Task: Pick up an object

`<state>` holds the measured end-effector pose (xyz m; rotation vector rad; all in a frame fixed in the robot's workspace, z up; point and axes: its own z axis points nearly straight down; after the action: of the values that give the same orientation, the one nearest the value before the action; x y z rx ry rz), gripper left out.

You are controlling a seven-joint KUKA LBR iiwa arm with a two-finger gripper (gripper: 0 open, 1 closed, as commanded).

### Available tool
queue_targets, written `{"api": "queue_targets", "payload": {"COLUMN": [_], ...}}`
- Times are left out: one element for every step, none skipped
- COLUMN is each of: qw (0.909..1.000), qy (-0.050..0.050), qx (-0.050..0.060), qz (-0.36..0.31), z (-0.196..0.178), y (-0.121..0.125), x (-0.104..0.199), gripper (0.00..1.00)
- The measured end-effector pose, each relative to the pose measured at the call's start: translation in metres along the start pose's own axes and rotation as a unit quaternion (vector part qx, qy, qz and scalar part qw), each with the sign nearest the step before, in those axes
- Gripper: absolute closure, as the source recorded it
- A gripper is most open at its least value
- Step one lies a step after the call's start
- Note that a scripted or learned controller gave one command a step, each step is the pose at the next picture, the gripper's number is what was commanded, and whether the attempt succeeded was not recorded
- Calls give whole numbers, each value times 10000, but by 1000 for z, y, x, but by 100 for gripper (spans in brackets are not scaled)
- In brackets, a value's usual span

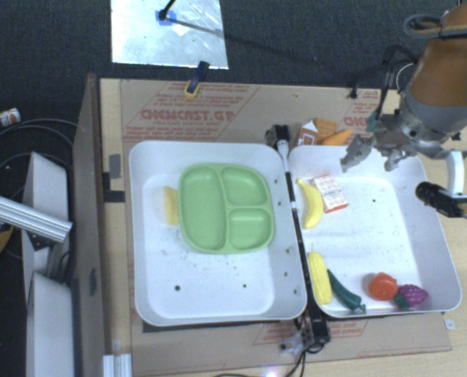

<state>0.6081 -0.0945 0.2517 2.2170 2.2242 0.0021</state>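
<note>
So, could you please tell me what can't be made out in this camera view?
- Yellow piece in the left bin: partly hidden under the green divided plate.
- Orange item behind the right bin: partly hidden by its rim.
- Small carton: print too small to read.
- Arm: cut off by the right edge.

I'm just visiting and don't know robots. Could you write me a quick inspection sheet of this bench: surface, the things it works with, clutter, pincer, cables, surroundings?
Surface: two white bins side by side, left bin and right bin, on printed cardboard.
Job's things: in the right bin, a banana, a small red-and-white packet, a corn cob, a dark green vegetable, a tomato and purple grapes.
Clutter: a green divided plate in the left bin, a yellow piece beside it; an orange item behind the bins.
Pincer: the pincer is above the right bin's back edge, nothing seen between its fingers.
Cables: black cables on the floor at left.
Surroundings: dark floor, a shiny sheet behind the bench.
</note>
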Motion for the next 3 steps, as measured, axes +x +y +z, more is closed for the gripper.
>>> {"api": "queue_targets", "payload": {"qw": [10000, 10000, 10000], "qy": [3, -4, -3], "qx": [22, 31, -15], "qz": [-16, 18, -1], "z": [85, 164, 167], "y": [37, 41, 59], "x": [12, -12, -21], "gripper": [0, 0, 0]}}
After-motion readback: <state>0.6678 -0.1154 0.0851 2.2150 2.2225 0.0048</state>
